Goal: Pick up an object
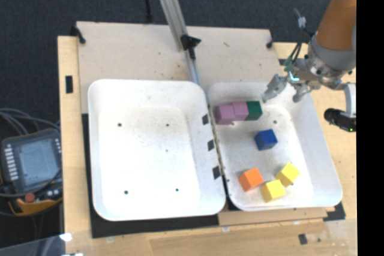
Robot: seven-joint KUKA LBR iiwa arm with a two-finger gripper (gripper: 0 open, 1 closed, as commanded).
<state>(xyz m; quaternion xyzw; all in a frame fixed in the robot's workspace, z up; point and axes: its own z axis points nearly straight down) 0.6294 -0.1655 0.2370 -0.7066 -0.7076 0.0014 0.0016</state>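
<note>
My fingers [287,89] are spread apart with nothing between them, hovering over the back edge of the right bin [318,147]. Below in that bin sit a purple block [231,111] touching a green block [254,109], a blue block [266,139], an orange block [251,178] and two yellow blocks [273,190].

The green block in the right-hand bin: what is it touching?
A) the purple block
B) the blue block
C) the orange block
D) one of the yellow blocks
A: the green block sits at the bin's far end, pressed against the right side of the purple block; the blue block lies apart.
</note>
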